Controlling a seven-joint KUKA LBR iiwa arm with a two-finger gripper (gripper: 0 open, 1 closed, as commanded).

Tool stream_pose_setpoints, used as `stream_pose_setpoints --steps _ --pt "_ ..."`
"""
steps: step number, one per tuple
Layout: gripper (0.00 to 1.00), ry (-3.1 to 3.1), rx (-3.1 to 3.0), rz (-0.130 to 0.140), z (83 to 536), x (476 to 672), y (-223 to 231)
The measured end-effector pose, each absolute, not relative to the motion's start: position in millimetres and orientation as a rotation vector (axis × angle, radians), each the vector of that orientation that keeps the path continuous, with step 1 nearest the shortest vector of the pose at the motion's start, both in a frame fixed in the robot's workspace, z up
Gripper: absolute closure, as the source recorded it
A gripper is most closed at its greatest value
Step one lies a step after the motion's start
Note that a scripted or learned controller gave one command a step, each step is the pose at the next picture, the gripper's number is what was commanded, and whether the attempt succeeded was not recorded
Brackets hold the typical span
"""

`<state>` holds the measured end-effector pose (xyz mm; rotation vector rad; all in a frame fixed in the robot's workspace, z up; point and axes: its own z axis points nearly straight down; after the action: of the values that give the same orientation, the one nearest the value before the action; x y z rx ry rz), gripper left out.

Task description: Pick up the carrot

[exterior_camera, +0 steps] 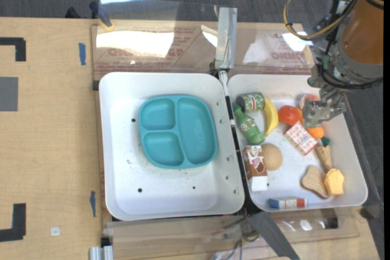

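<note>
The plate (178,131) lies in the left bin (116,149); food items fill the right bin (353,192).

I see even, bright overhead light, strong glare on the clear panels (152,39) behind my bins, soft shadows, and mild overall blur.

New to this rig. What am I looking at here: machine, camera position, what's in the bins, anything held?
One fixed camera looks down at a slant on a bench with two shallow white bins. The grey arm with the orange band reaches in from the right; its gripper hangs over the right bin, just above the carrot, the thing it is meant to pick up. I cannot tell whether anything is held.

The left bin holds a teal divided plate. The right bin holds toy food: a banana, a tomato, a green bottle, a green can, bread and small cartons.
</note>
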<state>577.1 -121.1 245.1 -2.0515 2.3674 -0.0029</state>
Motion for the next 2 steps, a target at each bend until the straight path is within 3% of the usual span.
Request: stream_pose_setpoints --steps 1,2 --pt "1.00 2.108 -2.317 -0.006 283 668.2 -149" --pt "1.00 1.817 -2.553 -0.014 107 604.3 -179"
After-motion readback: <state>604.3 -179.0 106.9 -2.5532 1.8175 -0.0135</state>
